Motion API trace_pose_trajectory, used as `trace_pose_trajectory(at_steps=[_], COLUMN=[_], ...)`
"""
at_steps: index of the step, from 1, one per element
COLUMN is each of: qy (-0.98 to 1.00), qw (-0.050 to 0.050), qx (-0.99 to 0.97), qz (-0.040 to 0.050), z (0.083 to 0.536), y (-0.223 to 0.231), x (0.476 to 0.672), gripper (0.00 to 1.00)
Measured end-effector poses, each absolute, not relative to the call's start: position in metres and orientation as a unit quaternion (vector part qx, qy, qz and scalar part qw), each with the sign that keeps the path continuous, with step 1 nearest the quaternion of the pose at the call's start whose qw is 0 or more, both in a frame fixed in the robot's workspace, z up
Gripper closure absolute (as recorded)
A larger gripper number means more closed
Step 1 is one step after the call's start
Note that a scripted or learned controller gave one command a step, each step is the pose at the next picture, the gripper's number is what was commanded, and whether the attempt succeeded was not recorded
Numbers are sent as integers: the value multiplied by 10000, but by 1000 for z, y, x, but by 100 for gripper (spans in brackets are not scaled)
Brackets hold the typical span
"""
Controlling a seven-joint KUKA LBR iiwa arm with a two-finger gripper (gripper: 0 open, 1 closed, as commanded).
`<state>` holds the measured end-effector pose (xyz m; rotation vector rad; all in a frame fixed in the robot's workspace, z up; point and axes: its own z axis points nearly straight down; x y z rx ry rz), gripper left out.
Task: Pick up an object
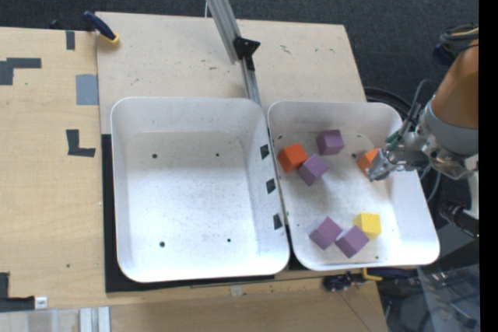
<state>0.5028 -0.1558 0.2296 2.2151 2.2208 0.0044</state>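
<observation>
The right bin (334,108) holds several small blocks. An orange cube (292,157) lies near its left wall, with one purple cube (330,141) behind it and another purple cube (313,168) beside it. Two more purple cubes (326,232) (352,242) and a yellow cube (369,225) lie near the front. A small orange block (365,160) sits by the right wall, partly covered by my gripper (380,167), which reaches in low from the right and is right against it.
The left bin (117,114) stands beside the right one, sharing a middle rim. A slanted metal rail (219,0) runs from the top down to the bins' junction. A blue and yellow clamp (101,27) lies on the bench at the far left.
</observation>
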Motion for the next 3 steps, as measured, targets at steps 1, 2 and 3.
trace_pose_trajectory(at_steps=[1,2,3], qy=[7081,7078,7096], qw=[20,-4,-5], qx=[7061,7064,7046], qz=[11,-6,2], z=[276,269,270], y=[-148,-89,-32], x=[505,500,504], gripper=[100,100,100])
